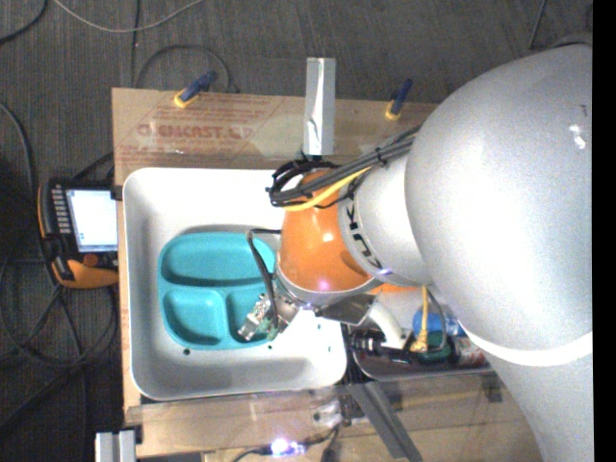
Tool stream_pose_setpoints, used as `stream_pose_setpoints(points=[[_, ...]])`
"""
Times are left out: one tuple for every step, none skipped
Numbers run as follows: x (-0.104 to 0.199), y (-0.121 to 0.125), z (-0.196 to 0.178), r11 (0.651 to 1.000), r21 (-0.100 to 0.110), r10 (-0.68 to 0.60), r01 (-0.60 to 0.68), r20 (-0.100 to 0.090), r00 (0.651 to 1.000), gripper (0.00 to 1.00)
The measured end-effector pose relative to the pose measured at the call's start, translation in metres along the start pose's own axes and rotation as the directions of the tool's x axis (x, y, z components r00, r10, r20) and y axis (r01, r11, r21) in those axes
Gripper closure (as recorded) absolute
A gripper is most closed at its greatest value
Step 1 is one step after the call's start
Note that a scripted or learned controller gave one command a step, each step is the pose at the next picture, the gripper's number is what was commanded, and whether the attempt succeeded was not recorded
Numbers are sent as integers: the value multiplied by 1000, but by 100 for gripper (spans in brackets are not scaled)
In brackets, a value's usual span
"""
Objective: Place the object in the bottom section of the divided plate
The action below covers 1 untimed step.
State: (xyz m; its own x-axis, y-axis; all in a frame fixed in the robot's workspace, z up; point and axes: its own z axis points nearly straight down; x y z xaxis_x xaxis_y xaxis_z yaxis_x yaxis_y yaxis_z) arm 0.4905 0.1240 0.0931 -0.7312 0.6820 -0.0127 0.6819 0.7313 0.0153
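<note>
**Item 1, tool** (pixel 258 320): it hangs below the orange wrist band, low over the edge of the plate nearest the arm. We cannot tell whether it is apart, together or clamped on anything.

**Item 2, pale shape** (pixel 266 328): small and green-tinged, right at the tool's tip. It may be the task's object. We cannot tell whether it is held, resting on the rim, or just a part of the tool.

**Item 3, divided plate** (pixel 192 258): teal, reaching from directly under the tool away from the arm. The sections we see are bare, and the corner beneath the tool is hidden.

**Item 4, white bin** (pixel 144 210): surrounds the plate and the tool on all sides.

**Item 5, desk** (pixel 192 123): brown board beyond the bin, well apart from the tool.

**Status:** we judge the approach done, since the tool is at the plate. The placement itself is unconfirmed, because nothing lies plainly in any section. What remains is setting the object in the bottom section, letting go and pulling clear.
</note>
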Motion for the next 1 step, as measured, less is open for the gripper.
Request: stream_pose_setpoints(points=[[-2, 2, -2, 1000, -10, 2, -2, 7, 1000, 0]])
